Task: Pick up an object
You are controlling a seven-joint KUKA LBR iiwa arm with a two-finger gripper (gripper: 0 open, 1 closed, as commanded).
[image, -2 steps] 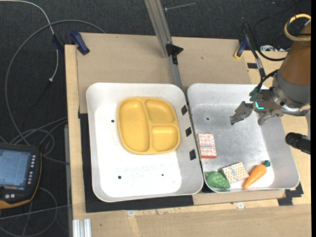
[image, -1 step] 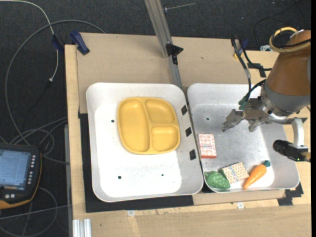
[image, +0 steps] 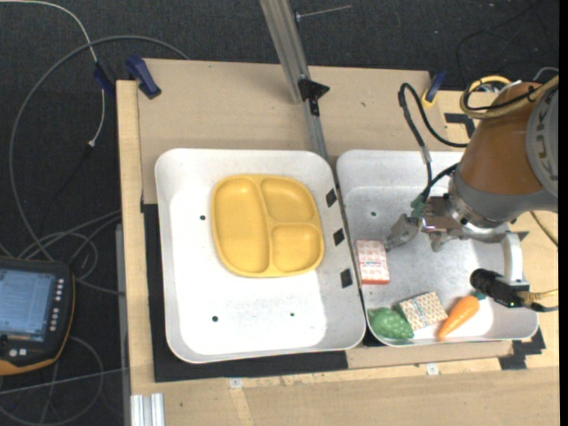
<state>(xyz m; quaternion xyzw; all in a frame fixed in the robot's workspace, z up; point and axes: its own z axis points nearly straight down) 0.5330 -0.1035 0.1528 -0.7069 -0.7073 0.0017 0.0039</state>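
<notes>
Yellow plastic, a three-compartment plate [image: 266, 224] is lying in the left bin [image: 177, 327], on the wooden tabletop [image: 222, 78]. In the right bin [image: 382, 176], four objects are sitting toward the near edge: a red-and-white box [image: 372, 262] beside the dividing wall, a green item [image: 390, 324] at the near left corner, a patterned packet [image: 422, 311] touching it, and a carrot [image: 458, 317] just right of the packet. The arm [image: 506, 158] is reaching in from the right, and the jaws [image: 417, 224] are hanging over the bin's bare middle, near the box but apart from it, with nothing visibly between them; whether they are open or closed cannot be told. A tablet [image: 27, 309] is lying on the floor at left.
</notes>
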